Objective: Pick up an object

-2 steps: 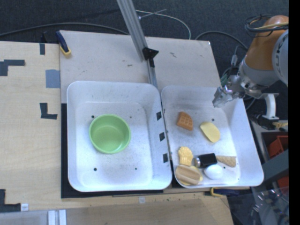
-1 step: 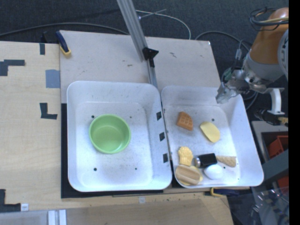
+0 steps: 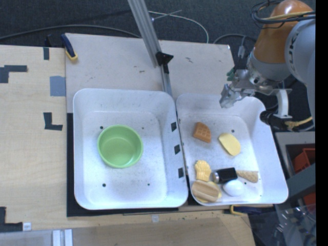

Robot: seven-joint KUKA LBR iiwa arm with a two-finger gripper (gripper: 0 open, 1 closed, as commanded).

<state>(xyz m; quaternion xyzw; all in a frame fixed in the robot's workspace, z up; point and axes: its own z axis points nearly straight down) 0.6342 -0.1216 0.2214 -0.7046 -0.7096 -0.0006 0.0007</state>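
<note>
Grey two-finger gripper (image 3: 228,99) poised over the far rim of the right-hand shallow white bin (image 3: 266,137), nothing seen between its tips, and how far apart they stand impossible to tell. Lying in that bin, well apart from the gripper: brown waffle-like square (image 3: 202,132), pale yellow oval piece (image 3: 230,144), yellow corn-like piece (image 3: 203,170), black block (image 3: 225,175), white rounded lump (image 3: 234,187), tan bun-shaped item (image 3: 206,191) and a beige cone-like piece (image 3: 248,176). In the left-hand white bin (image 3: 87,137), a light green plastic bowl (image 3: 120,146), upright.
</note>
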